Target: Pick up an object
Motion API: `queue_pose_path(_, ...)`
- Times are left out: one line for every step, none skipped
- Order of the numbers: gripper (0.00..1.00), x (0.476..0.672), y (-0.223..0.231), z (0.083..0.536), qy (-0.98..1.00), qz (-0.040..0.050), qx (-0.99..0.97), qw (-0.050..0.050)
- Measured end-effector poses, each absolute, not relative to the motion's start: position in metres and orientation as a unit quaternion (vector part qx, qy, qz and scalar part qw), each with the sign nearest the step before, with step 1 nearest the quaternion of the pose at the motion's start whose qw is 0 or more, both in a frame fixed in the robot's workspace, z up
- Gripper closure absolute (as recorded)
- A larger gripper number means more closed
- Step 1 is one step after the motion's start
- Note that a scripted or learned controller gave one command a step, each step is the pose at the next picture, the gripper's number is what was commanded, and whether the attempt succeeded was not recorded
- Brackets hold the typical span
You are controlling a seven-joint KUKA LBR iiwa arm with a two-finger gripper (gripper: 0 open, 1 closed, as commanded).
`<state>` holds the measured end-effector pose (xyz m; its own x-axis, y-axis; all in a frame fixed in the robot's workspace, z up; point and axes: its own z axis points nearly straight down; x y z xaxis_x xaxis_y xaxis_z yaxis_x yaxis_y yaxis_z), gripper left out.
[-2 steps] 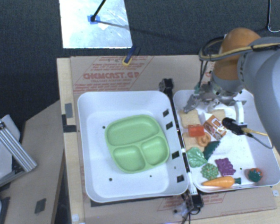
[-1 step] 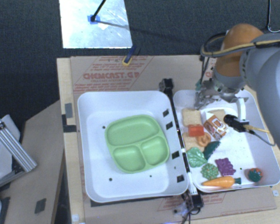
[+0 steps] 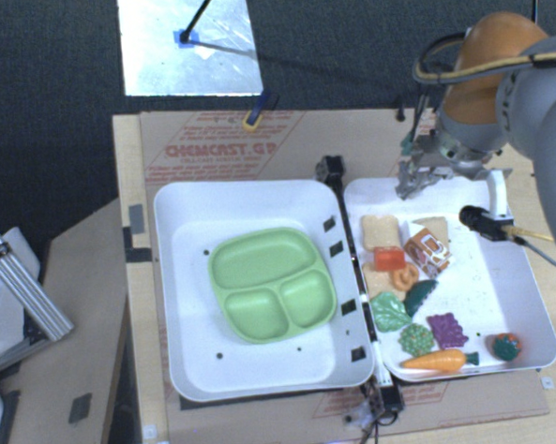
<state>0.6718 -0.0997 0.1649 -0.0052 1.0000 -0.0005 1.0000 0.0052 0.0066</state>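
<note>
Fingers (image 3: 415, 182) hang over the right bin's (image 3: 531, 295) far edge; I cannot tell whether they are apart or together. Toy food sits nearer: bread slice (image 3: 380, 231) just beyond them, carrot (image 3: 435, 362) at the near rim, long axis left-right.

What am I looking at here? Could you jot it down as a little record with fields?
left bin: holds a green divided plate
right bin: toy food in a cluster, among them a carrot, purple grapes and a bread slice
arm: reaches in from the right
pincer: above the right bin's far edge, holding nothing
</note>
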Motion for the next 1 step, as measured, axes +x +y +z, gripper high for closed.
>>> queue_pose_path(1.0,0.6738,-0.0997,0.2201,0.709,0.0025,0.705,0.003)
